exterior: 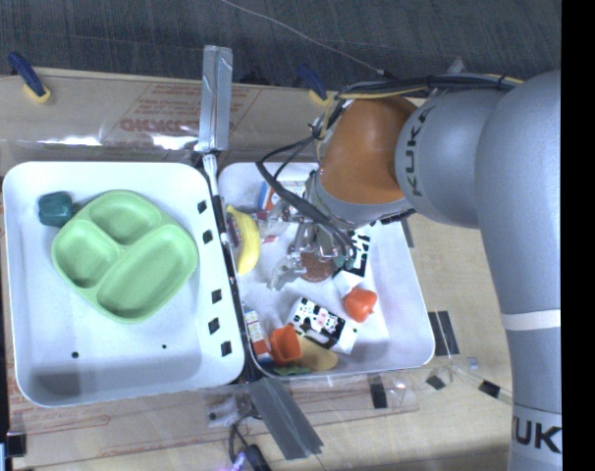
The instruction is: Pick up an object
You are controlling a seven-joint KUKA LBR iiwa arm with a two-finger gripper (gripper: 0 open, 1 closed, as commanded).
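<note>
The arm's gripper (299,259) is lowered into the middle of the right bin (407,292); how far it is open, and whether it grips anything, cannot be told. Around it lie a banana (244,239) by the bin's left wall, an orange piece (359,304) toward the right edge, and a black-and-white box (322,323) near the front edge. The left bin (42,356) carries a green divided plate (126,254), with a teal block (55,207) in its back-left corner.
</note>
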